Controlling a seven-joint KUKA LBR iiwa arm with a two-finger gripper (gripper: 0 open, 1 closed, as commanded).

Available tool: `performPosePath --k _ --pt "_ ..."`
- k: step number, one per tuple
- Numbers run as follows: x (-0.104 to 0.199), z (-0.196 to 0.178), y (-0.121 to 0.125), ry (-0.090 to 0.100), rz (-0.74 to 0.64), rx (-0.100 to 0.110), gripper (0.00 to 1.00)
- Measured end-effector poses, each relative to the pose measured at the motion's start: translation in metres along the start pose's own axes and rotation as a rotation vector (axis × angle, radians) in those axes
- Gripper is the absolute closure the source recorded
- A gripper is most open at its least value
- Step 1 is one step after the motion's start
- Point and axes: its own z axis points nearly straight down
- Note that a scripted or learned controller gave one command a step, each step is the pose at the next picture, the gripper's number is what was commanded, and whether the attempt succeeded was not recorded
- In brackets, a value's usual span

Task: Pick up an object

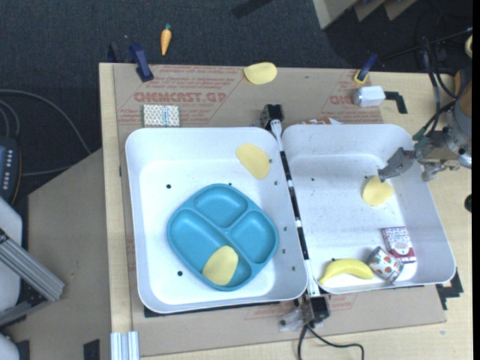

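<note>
My gripper (pixel 409 172) hangs over the upper right part of the right bin (pixel 337 145), its two fingers apart with nothing between them. A yellow rounded piece (pixel 377 192) lies on the bin floor just below the left fingertip (pixel 384 174), very close to it. Along the bin's front edge lie a yellow banana (pixel 346 270), a small red and white patterned ball (pixel 384 265) and a red and white packet (pixel 397 241).
The left bin (pixel 150 163) holds a blue divided plate (pixel 222 231) with a yellow piece (pixel 220 265) in one section, and another yellow piece (pixel 253 160) near its back right corner. Outside on the board lie a yellow piece (pixel 260 73) and a patterned packet (pixel 161 115).
</note>
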Motion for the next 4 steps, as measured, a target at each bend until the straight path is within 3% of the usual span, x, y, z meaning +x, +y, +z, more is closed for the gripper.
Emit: performPosePath --k 1,2,3,4 --pt "-0.022 0.094 0.029 0.001 0.001 0.002 0.00" --pt "-0.016 0.140 0.024 0.001 0.000 0.002 0.00" --pt "-0.037 0.080 0.022 -0.001 0.000 -0.002 0.00" --pt "-0.022 0.140 0.030 0.001 0.000 0.002 0.00"
